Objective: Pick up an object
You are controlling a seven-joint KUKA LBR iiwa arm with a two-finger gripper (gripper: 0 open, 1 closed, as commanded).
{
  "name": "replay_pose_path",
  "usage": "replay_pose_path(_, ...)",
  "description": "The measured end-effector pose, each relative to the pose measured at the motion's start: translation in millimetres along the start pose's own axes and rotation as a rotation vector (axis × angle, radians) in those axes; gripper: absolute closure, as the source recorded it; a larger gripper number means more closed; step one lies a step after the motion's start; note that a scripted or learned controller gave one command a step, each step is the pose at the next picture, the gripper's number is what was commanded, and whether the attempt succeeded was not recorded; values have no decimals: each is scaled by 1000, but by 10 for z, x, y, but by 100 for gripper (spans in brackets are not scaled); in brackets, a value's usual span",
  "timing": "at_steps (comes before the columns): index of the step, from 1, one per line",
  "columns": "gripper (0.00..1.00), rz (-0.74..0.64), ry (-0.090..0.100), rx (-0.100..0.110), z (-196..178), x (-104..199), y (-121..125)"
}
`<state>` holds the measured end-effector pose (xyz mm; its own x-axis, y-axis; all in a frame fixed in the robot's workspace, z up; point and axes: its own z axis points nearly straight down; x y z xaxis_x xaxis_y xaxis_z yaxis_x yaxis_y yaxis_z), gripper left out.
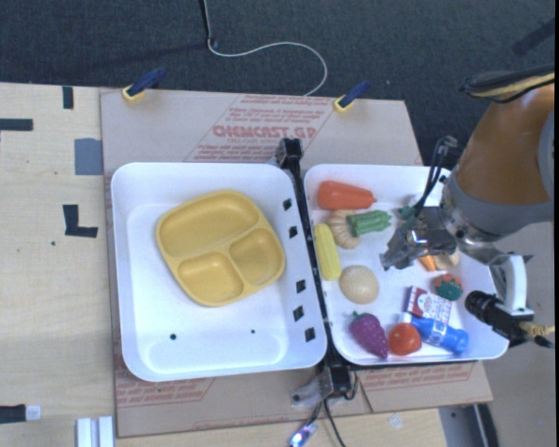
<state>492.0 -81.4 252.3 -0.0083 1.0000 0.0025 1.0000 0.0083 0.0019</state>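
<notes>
I see a pale wooden bench (37, 277) with a cardboard sheet (261, 124) under two white bins, dark carpet (93, 26) beyond. Nearest me in the right bin (391, 171) lie a purple eggplant (369, 333), a red tomato (403, 339) and a blue bottle (443, 333) with a red-and-white label, all close together. Just behind them sit a pale egg-shaped toy (359, 284) and a yellow corn cob (327, 251). The gripper (408, 248) hangs over the bin's middle, right of the corn; I cannot tell how its jaws stand. Farther back lie a green vegetable (369, 221) and an orange carrot (345, 195). The left bin (130, 250) holds a yellow divided plate (221, 247).
</notes>
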Motion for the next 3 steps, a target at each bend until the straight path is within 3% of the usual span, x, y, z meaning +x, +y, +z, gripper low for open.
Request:
replay_pose_path(1,100,-2,1,6,36,802,-56)
replay_pose_path(2,100,13,-4,8,323,214,-98)
replay_pose_path(3,100,1,-1,-5,-590,733,-67)
